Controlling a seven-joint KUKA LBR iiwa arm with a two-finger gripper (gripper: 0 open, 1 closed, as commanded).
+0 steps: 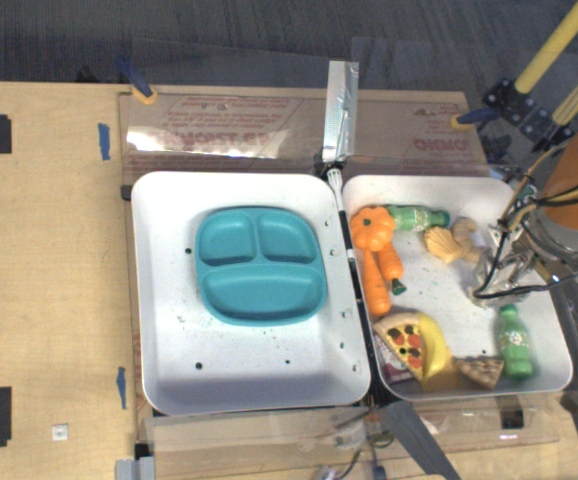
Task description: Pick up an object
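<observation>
Little here can be read. Behind the left white bin [159,298], a clear plastic sheet [224,126] lies flat on the desk with reddish printing on it, several lines that are upside down and too blurred to make out. Behind the right white bin [554,368], a second such sheet [414,128] carries reddish lettering, also inverted and blurred; no word can be told for certain. The green bottles' labels are too small to read.

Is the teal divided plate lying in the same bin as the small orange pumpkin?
No. The teal divided plate lies in the left bin, while the orange pumpkin lies in the right bin.
</observation>
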